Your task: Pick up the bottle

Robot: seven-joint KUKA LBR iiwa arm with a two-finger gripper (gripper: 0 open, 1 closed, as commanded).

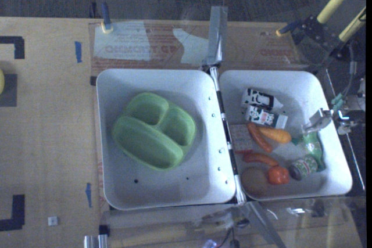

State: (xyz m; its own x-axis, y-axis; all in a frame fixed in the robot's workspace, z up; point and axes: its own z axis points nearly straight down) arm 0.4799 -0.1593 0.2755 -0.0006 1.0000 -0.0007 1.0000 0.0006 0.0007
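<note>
Overhead, the two white bins sit side by side: the left bin [116,183] carries a green divided tray [154,130], lying at a slant near its middle. The right bin [302,81] holds the smaller clutter. Two black-and-white cartons [263,107] lie near its upper centre; their print is too small to read. Below them rests an orange carrot [273,135], then a thin red pepper [258,157], a tan round piece [253,178] and a small red tomato-like piece [279,175] touching it. The bottle [308,160], clear with a green label and dark cap, lies on its side by the bin's right wall, just beside the tomato-like piece. Its label cannot be read. The gripper [318,119] hangs just above the bottle's upper end; whether it is parted or closed cannot be told.
</note>
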